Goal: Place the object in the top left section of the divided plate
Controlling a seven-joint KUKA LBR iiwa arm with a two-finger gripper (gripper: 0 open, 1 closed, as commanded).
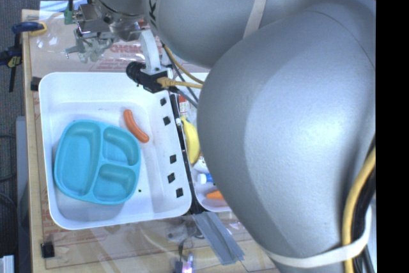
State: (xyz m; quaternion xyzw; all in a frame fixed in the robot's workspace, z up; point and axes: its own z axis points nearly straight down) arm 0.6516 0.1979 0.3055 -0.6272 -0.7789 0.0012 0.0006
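A light blue divided plate (96, 162) lies in the left white bin (57, 89), toward its near left side. An orange sausage-shaped object (135, 125) rests on the bin floor just beyond the plate's right edge, apart from it. My gripper (88, 48) hangs past the far left corner of this bin, over the bench, well away from both the sausage and the plate. I see nothing in it.
The grey arm covers most of the right bin (198, 201). A yellow object (190, 140), a small orange object (215, 195) and a white-blue item (203, 177) show at that bin's left edge. A divider with black clips (172, 156) separates the bins.
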